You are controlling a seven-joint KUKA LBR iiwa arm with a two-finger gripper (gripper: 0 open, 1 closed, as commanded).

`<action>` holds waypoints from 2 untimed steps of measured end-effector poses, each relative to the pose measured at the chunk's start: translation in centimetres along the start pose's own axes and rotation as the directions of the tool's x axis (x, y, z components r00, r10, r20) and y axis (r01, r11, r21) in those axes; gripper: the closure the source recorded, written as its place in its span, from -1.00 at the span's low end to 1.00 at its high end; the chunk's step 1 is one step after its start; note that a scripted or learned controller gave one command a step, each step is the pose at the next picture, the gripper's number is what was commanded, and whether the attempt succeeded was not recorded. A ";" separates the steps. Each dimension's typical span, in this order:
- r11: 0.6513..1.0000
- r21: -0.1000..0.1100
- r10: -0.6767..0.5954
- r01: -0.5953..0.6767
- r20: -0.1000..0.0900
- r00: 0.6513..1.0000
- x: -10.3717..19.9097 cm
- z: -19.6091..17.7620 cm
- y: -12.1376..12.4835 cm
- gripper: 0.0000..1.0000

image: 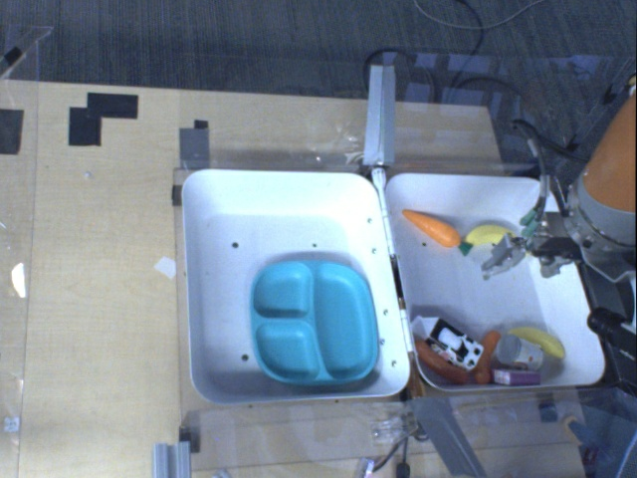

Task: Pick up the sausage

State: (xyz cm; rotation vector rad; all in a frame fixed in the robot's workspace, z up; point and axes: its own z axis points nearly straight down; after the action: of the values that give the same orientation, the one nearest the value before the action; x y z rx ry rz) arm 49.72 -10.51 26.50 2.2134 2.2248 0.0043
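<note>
Two bins (199, 267); one carrot (431, 228), perhaps one sausage (445, 363).

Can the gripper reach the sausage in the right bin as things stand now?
Probably, but not cleanly. The sausage lies at the near edge of the right bin, partly under a black-and-white toy; the gripper hangs above the bin.

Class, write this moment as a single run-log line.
gripper: over right bin, near lemon | sausage: bin's near edge, untouched | grasp: none

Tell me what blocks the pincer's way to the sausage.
The black-and-white toy lies on top of the sausage at the right bin's near edge, covering part of it. The pincer hovers farther back, with bare bin floor between them.
</note>
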 end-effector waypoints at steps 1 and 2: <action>0.970 -0.002 -0.243 0.243 0.000 0.970 -0.2 15.9 -0.8 -1.00; 0.977 -0.002 -0.213 0.213 0.001 0.977 -1.2 9.1 -0.9 -1.00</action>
State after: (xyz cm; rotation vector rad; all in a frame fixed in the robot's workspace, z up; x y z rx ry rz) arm 48.86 -11.73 17.43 1.9608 2.4472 0.0052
